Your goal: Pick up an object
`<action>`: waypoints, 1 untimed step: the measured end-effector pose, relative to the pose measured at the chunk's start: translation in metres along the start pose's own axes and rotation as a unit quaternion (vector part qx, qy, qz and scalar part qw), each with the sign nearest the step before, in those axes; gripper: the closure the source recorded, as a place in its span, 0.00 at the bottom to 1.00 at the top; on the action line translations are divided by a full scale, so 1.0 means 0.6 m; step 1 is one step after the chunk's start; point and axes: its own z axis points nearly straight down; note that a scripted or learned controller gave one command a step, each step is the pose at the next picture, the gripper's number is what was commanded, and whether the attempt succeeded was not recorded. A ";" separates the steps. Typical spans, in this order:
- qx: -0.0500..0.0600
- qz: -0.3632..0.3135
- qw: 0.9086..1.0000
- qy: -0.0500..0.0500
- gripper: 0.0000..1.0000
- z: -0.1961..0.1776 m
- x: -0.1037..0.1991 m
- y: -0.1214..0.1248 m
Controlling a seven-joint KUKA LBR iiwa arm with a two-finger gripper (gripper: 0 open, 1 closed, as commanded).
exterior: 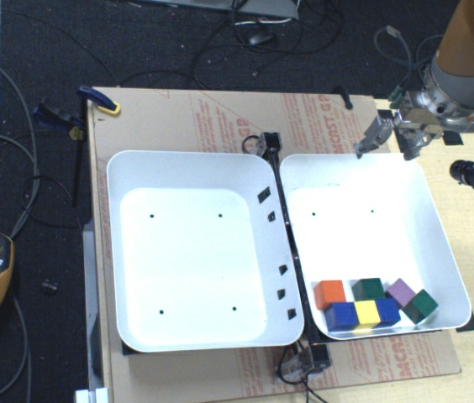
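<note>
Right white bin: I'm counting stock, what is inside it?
The right white bin holds seven small cubes along its near edge: orange, two blue, yellow, two dark green, purple. Nothing can be seen beneath them.

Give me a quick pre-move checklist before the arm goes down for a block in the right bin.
1. Blocks present in the right bin: ok. They cluster at its near edge: orange block, two blue blocks, yellow block, two green blocks, purple block.
2. Gripper carrying nothing: ok, nothing sits between the jaws.
3. Jaws apart: ok, they look spread.
4. Gripper above a block: not ok, it hangs over the bin's far rim, away from the cluster.
5. Room around a block for the jaws: not ok, the blocks sit packed together; the orange block at the cluster's edge looks easiest.
</note>
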 end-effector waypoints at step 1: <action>-0.003 0.000 1.000 0.000 0.00 -0.006 0.000 0.002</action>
